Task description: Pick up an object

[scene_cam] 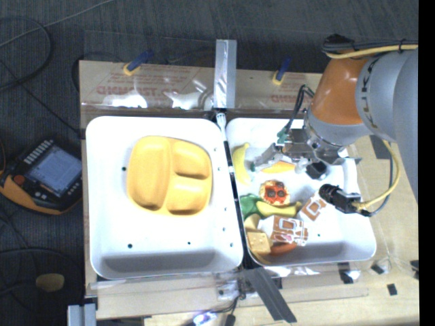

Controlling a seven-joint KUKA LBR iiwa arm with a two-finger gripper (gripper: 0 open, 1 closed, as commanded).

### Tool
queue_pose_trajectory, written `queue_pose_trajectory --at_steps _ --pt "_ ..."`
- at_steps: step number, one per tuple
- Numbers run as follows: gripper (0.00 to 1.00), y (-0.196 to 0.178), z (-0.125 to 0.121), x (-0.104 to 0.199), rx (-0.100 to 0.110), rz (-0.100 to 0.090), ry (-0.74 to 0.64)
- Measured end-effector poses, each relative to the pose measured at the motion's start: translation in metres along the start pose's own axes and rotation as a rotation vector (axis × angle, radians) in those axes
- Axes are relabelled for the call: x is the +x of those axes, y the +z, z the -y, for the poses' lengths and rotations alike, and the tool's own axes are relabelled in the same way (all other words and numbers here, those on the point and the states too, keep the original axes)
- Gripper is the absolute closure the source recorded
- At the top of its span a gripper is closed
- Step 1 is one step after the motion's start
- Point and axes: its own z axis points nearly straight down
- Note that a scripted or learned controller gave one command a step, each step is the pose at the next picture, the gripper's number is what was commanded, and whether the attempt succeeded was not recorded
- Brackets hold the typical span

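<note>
- Gripper (266, 159): jaws apart, empty, low in your right bin (360, 246).
- Banana (240, 163): just beside the fingers, against the divider wall.
- Risk: fingers strike that wall; neighbouring toy pile (279, 216) gets nudged.

Two bins are set side by side on the bench (380, 175), divided by a rail (225, 66) running from the far edge. A compartment tray (170, 174) is placed in the middle of the left bin (109, 250). The objects in the right bin (353, 246) are gathered along its left wall and near-left corner: a banana (240, 162) farthest, a round toy (274, 192) nearer, then a heap of small items (275, 231). The gripper (266, 159) is positioned just right of the banana, over the far part of that bin. A handheld pendant (42, 176) is laid on the floor, well left of the bench.
</note>
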Motion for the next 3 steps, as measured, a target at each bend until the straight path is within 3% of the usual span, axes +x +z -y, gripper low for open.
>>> queue_pose_trajectory --at_steps 1,2,3 --pt "0.00 0.090 0.026 -0.026 -0.023 0.005 -0.048" --pt "1.00 0.084 0.025 -0.026 -0.020 0.003 -0.048" --pt "1.00 0.001 0.003 0.038 0.002 0.002 0.088"
